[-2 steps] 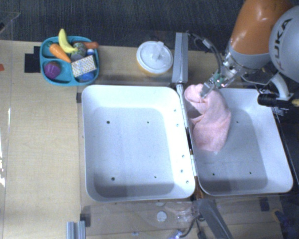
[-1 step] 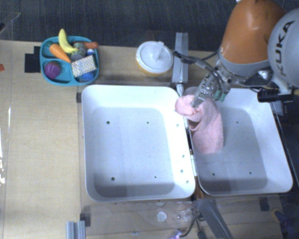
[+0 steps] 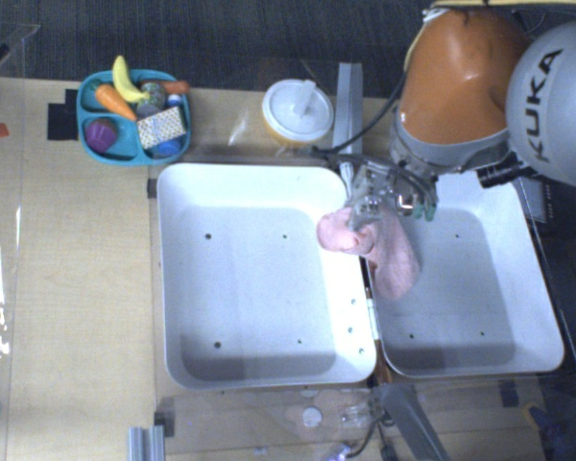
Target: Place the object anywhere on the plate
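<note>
Bench front edge, clamp fittings (image 3: 312, 417) below the bins: nearest the lens, no part in the task. Left bin (image 3: 250, 277): white, shallow, floor bare of loose items. Right bin (image 3: 480, 296): white, shallow, floor likewise bare. Pink cloth (image 3: 379, 248): soft, limp, hanging over the seam where the two bins meet, one bunched end over the left bin's right rim, the longer flap drooping over the right bin. Gripper (image 3: 372, 205): above the seam, fingers closed on the cloth's upper fold, cloth apparently lifted rather than resting. Blue divided tray (image 3: 88, 113): on the bench beyond the left bin, holding toy food, including a banana and a carrot. White lidded cup (image 3: 299, 110): beside it. Handling note: a limp cloth swings and slips; carry slowly, lower until it pools on the plate before releasing.
</note>
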